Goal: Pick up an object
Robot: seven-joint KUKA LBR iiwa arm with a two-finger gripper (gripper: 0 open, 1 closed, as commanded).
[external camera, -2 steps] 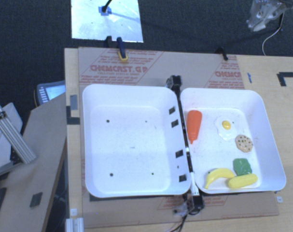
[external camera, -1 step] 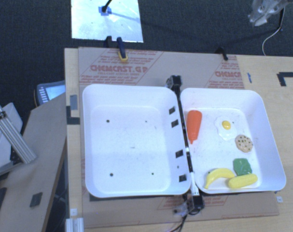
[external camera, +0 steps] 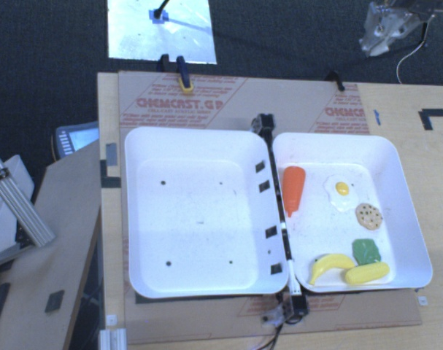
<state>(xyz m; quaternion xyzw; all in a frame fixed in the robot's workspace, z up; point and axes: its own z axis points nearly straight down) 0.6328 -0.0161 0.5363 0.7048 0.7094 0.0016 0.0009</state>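
carrot (external camera: 293, 189) beside egg (external camera: 341, 192) (right bin (external camera: 407, 181)).

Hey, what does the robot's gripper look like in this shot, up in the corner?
The gripper looks pale silvery grey and metallic, with a lumpy, angular body. A small red-orange light or marking glows on the housing above it, and a thin pale cable loops down beside it. It is too blurred for finer detail.
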